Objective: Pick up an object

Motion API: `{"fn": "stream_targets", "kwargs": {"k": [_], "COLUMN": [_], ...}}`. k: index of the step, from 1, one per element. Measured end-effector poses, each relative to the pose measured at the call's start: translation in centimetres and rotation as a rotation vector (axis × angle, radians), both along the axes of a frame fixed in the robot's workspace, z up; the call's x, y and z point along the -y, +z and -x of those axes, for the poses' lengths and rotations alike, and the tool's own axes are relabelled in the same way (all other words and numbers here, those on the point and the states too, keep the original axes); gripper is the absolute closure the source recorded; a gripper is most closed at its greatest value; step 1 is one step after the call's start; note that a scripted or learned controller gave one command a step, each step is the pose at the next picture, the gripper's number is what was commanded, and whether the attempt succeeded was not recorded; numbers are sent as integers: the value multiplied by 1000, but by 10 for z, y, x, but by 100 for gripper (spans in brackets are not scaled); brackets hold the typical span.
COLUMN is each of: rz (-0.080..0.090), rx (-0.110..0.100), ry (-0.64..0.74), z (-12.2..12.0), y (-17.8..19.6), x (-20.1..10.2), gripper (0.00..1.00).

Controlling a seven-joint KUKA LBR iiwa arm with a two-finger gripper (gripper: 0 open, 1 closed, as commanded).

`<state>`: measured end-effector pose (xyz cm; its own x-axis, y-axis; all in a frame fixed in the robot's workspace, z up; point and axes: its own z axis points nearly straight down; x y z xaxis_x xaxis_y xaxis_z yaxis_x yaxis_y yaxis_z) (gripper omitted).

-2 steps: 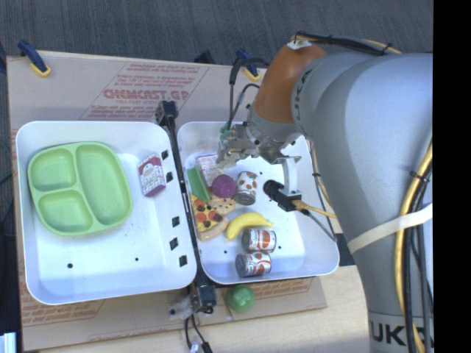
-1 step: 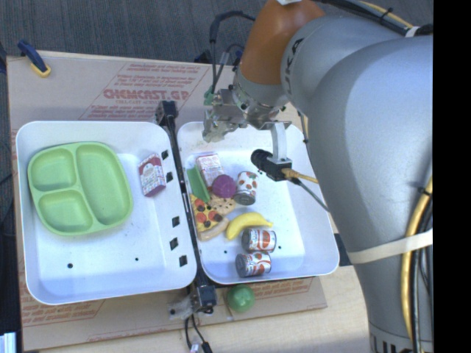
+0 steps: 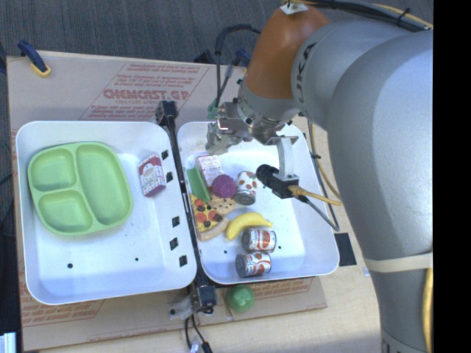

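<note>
My gripper [image 3: 221,140] hangs over the back left part of the right bin [image 3: 316,230], just above a small pink-and-white packet [image 3: 209,166]. Below it lie a green stick [image 3: 196,180], a purple round item [image 3: 224,187], a small can [image 3: 246,186], a pizza slice toy [image 3: 209,213], a yellow banana [image 3: 246,224] and two cans [image 3: 257,240] [image 3: 254,264]. The big grey arm with its orange band [image 3: 283,46] covers the bin's back right. Nothing shows between the fingers.
The left bin [image 3: 96,267] holds a green divided plate [image 3: 77,186] and a red packet [image 3: 151,175]. A green ball [image 3: 239,298] sits outside the bins at the front. A black clip strip [image 3: 176,190] runs between the bins. A black cable piece [image 3: 276,181] hangs near the small can.
</note>
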<state>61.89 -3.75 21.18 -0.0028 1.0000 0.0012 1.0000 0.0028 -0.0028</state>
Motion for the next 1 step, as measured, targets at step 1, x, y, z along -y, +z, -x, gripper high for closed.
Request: {"fn": "stream_targets", "kwargs": {"k": [1], "rz": [2], "rx": [-2], "ry": [2], "z": [143], "y": [-16], "x": [35], "gripper": [100]}}
